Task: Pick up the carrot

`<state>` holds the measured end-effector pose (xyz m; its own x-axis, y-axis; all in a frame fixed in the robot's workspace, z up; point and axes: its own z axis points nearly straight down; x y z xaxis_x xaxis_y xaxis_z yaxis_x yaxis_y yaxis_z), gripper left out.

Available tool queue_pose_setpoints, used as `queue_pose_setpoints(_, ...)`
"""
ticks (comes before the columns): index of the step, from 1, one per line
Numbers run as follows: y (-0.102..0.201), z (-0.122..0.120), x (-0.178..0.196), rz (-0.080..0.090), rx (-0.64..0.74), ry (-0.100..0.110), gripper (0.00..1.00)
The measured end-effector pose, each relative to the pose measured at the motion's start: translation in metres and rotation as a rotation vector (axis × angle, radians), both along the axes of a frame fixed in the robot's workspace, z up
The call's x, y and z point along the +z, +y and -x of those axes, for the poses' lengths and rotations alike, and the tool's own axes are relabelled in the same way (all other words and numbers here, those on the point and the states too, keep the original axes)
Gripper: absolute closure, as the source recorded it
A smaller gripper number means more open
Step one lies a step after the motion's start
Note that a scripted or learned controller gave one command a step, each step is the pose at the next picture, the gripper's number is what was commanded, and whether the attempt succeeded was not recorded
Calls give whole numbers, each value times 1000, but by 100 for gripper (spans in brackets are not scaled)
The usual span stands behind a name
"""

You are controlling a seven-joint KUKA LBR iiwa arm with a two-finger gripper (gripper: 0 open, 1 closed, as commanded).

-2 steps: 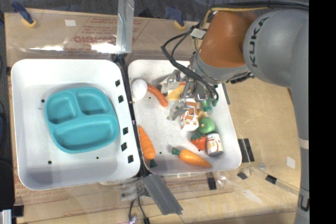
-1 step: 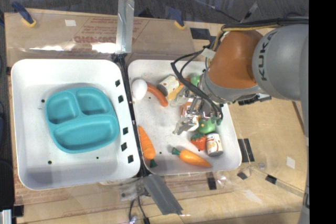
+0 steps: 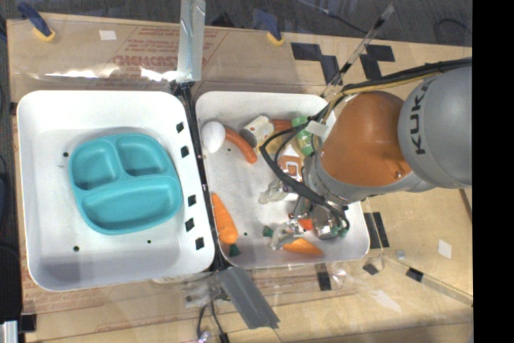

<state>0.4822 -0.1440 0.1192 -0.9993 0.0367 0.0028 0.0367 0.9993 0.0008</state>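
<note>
Pincer [image 3: 309, 222] low over right bin [image 3: 241, 104] clutter near front-wall carrot [image 3: 303, 247], poised for pick; finger state untellable, hidden by wrist.

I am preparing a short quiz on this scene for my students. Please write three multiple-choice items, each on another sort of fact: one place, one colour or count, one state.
1. Where does the teal plastic divided plate lie?
A. left white bin
B. right white bin
C. on the bench

2. How many compartments does that plate have?
A. two
B. three
C. five

3. How does the orange carrot with green top at the right bin's left wall lie?
A. standing upright
B. flat on the bin floor
C. on the plate

Key: 1 A, it lies in the left bin; 2 B, two small above one large; 3 B, it lies along the wall.
</note>
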Motion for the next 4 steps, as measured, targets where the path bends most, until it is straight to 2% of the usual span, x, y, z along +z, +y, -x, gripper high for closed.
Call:
queue_pose_setpoints(1, 39, 5, -28, -1, 93, -2, 0)
queue_pose_setpoints(2, 40, 3, -17, 0, 101, -5, 100)
queue_pose_setpoints(3, 42, -19, 0, 0, 267, -4, 100)
queue_pose_setpoints(4, -13, -72, 120, 7, 284, -14, 100)
